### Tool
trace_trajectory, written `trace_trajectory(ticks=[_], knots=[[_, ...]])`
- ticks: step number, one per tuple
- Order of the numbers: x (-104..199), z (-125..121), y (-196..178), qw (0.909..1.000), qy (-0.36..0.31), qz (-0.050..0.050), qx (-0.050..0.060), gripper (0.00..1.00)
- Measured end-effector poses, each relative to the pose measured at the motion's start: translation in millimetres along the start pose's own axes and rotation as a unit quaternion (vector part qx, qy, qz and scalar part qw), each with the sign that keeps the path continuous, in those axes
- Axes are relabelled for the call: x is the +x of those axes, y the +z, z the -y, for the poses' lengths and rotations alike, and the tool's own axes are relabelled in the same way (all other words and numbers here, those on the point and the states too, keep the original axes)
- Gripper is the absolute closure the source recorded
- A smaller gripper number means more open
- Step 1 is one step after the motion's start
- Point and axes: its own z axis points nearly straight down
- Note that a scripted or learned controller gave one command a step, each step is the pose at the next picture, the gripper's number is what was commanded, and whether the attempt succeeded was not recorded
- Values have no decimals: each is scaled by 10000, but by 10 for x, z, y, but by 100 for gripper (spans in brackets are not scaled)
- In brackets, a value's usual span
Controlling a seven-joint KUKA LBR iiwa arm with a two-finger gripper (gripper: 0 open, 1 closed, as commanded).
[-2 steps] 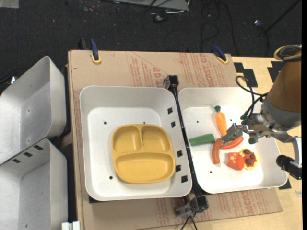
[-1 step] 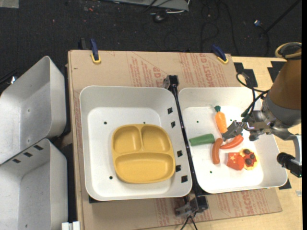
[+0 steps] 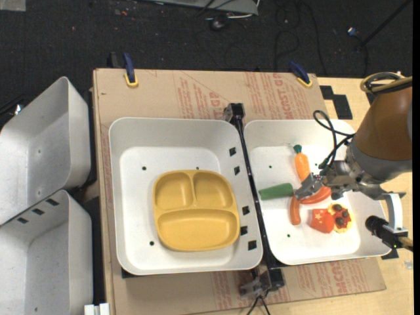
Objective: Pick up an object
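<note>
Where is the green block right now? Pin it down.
In the camera view, the flat green rectangular block lies in the right white bin, near its left wall, just below-left of the orange toy carrot and left of the robot's hand.

Red print on cardboard sheet (image 3: 197,90) under bins: mirrored/upside down, reads approx. "FRAGILE"; rest not legible.

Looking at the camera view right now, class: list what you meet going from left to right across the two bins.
Yellow divided plate → green block → orange carrot → gripper → red piece with dark bits
</note>
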Motion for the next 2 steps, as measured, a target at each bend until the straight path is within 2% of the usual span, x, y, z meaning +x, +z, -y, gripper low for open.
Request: trace_trajectory(ticks=[2], knots=[[-58, 62, 858, 10000, 0, 0, -5, 0]])
